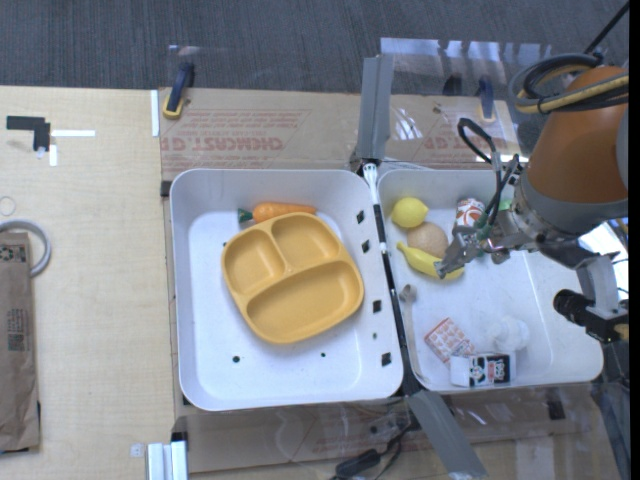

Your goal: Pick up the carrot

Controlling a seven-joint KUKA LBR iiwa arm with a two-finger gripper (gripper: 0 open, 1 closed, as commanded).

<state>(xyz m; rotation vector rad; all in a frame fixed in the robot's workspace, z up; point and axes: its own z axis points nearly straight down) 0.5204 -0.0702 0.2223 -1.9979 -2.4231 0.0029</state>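
1. Fingers (455, 261) of the grey arm's gripper hang low in the right white bin (560, 368), right over the curved yellow banana (428, 261); whether they stand wide or narrow cannot be told from this slant.
2. Across the divider, the small orange carrot with a green top (280, 210) lies in the left white bin (200, 368), wedged between the back wall and the rim of the yellow three-compartment plastic plate (292, 276).
3. Likely a light, stiff, smooth toy, the carrot may slip; a grip across its thicker middle looks safest, though plate and wall crowd it.
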